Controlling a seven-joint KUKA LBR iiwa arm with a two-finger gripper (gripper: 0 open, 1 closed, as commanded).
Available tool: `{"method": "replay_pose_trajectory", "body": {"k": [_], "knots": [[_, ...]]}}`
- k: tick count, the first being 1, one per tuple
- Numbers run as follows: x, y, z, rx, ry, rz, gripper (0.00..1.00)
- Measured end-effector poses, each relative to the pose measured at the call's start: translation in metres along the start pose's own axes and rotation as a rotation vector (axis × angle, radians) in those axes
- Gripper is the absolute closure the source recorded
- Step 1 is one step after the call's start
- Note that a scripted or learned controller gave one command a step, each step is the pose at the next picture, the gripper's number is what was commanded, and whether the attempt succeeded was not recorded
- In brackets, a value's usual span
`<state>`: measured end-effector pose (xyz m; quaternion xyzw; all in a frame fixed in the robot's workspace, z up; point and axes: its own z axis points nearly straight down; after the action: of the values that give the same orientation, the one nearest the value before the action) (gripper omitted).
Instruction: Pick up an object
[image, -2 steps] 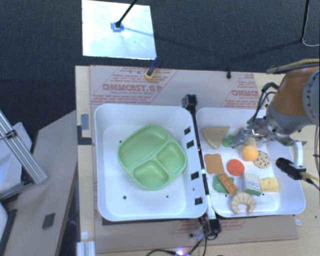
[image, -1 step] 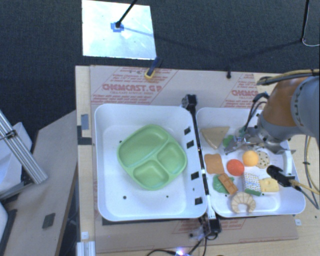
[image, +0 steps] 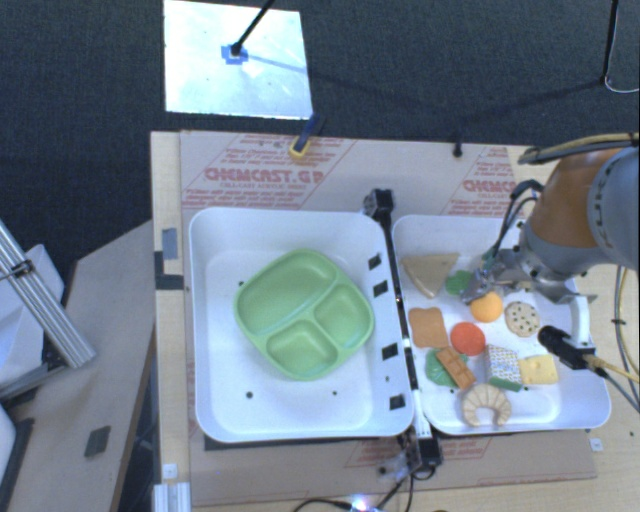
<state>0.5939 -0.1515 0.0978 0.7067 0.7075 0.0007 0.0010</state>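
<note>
The gripper (image: 490, 283) sits low in the right bin (image: 590, 405), right over a small orange ball (image: 487, 307). I cannot tell how its grip stands. A cookie (image: 521, 318) lies just beside it. To do this well, it should drop straight down and squeeze only the ball.

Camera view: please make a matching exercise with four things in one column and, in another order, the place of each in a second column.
1. green divided plate
2. croissant
3. round cookie
4. gripper

A. near front edge of right bin
B. middle of left bin
C. above the orange ball, right bin
D. right of the orange ball

Pairs: 1-B, 2-A, 3-D, 4-C
</note>
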Motion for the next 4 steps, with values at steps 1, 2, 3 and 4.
{"method": "replay_pose_trajectory", "body": {"k": [1,2,3,4], "knots": [[-0.005,-0.001,-0.062,-0.002,-0.001,0.001,1.00],[0.002,0.005,-0.109,-0.002,0.000,-0.004,1.00],[0.002,0.006,-0.128,-0.002,0.000,-0.004,1.00],[0.045,0.022,-0.134,-0.001,0.001,-0.008,1.00]]}}
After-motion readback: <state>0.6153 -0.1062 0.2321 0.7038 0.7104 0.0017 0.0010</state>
